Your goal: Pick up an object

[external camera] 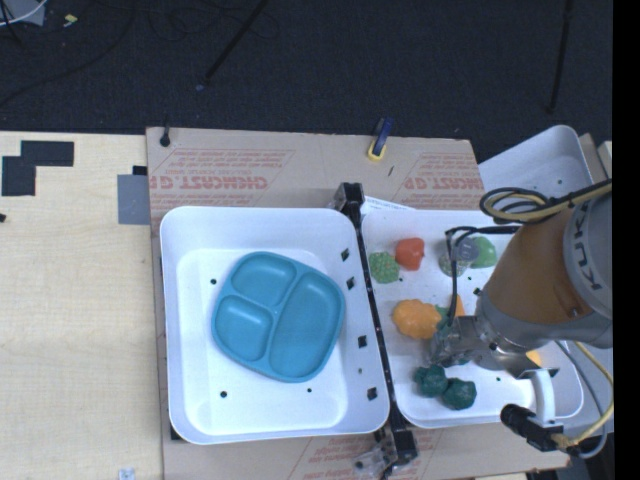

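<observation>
Arm [545, 278]: grey with an orange band, reaching in from the right over the right bin [400, 403].
Left bin [190, 258]: holds a blue divided plate [277, 314], well apart from the claw.
Orange lump [415, 318]: lies in the right bin, just beside the claw on its upper left; long axis roughly left to right.
Dark green pieces [445, 386]: two, touching, just below the claw.
Red piece [409, 253] and light green piece [383, 265]: farther up the bin.
Claw [447, 346]: low in the right bin, between the orange lump and the dark green pieces; whether it is released or clenched, I cannot tell.
Judgement: the orange lump and dark green pieces look the nearest candidates.
</observation>
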Robot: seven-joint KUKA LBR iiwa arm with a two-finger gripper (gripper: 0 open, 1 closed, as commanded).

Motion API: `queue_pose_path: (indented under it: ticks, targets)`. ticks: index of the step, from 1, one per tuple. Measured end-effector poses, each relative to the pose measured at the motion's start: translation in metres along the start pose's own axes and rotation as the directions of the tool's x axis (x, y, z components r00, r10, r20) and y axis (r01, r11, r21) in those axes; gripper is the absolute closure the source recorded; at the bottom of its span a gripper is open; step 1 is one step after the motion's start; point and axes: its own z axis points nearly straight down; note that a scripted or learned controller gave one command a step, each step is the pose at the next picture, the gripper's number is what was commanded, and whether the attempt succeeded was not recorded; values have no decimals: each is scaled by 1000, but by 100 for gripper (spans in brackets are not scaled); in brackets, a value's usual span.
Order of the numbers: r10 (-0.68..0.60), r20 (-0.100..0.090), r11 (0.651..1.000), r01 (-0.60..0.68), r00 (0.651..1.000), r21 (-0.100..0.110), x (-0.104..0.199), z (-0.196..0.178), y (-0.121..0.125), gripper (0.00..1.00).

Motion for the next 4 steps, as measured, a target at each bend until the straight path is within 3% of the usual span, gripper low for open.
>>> queue_pose_path:
  ticks: [3,4]
  targets:
    - [-8,2,1000,8,1000,-7,-11,-128,2,100]
    - [-11,2,1000,11,1000,-6,24,-136,35,100]
